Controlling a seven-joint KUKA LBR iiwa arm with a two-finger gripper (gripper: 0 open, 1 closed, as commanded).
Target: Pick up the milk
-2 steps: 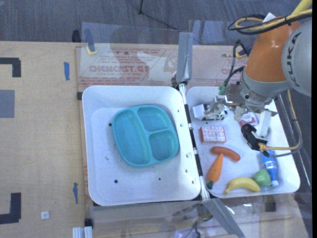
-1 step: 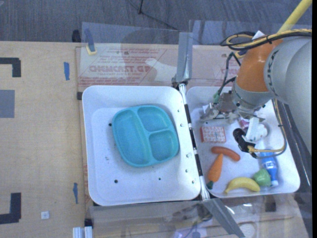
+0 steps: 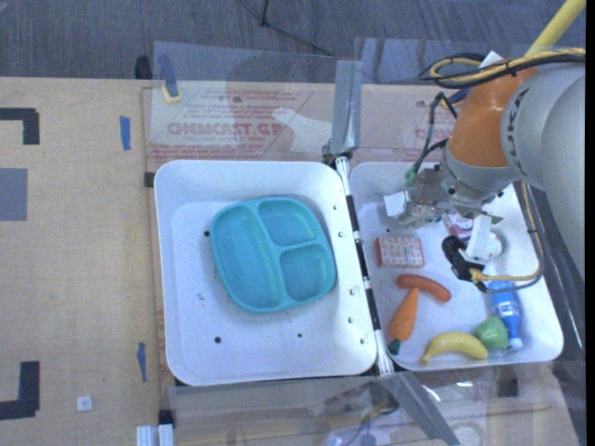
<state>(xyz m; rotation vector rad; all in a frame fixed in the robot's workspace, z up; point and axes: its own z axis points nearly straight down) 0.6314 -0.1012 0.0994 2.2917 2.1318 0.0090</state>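
My gripper (image 3: pixel 414 208) hangs low over the back of the right bin (image 3: pixel 548 342), just behind a red checkered box (image 3: pixel 400 250). A small white-and-pink thing (image 3: pixel 461 222), perhaps the milk, peeks out from under the wrist, mostly hidden. A blue-and-white bottle (image 3: pixel 504 308) stands near the bin's right front, well away from the gripper. I see nothing clearly held.
In front of the box lie a red sausage (image 3: pixel 424 287), a carrot (image 3: pixel 403 316), a banana (image 3: pixel 455 346) and a green fruit (image 3: pixel 491 333). The left bin (image 3: pixel 181 342) holds a turquoise divided plate (image 3: pixel 272 253). A metal post (image 3: pixel 346 110) stands behind the bins.
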